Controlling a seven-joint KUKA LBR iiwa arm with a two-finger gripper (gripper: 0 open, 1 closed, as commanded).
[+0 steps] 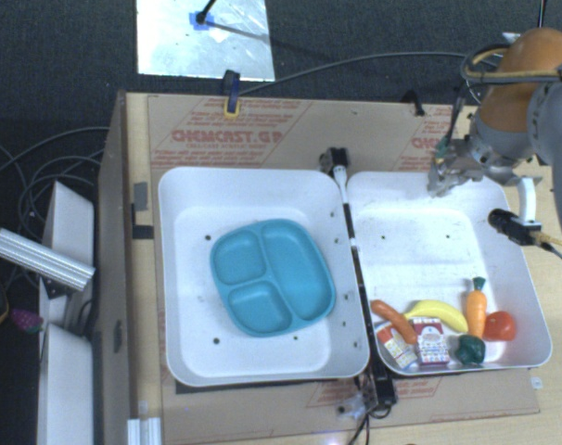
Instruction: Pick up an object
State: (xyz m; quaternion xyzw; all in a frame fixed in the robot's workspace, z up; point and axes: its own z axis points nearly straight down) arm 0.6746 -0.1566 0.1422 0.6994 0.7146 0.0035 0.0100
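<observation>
Grey arm (541,123) with an orange band comes in from the right. The gripper (445,179) sits over the far edge of the right bin (420,239), near its far right corner. It is blurry, so I cannot tell if it is open or closed; nothing visible in it.

The things to pick are all bunched in the near right corner of the right bin, well apart from the gripper:
- banana (439,313), lying flat in the middle of the bunch
- carrot (475,306), just right of the banana, green top pointing to the far side
- tomato (500,325), just right of the carrot
- orange sausage (392,318), left of the banana, lying at a slant
- small red and white box (432,341), near side of the banana, touching it
- green toy (469,349), just beside the box, below the carrot

The rest of the right bin is bare white floor.

Left bin (184,193) holds a blue divided plate (272,274) with three compartments, about centre, turned at a slant.

Both bins sit side by side on a brown tabletop (262,128) with red print.
</observation>
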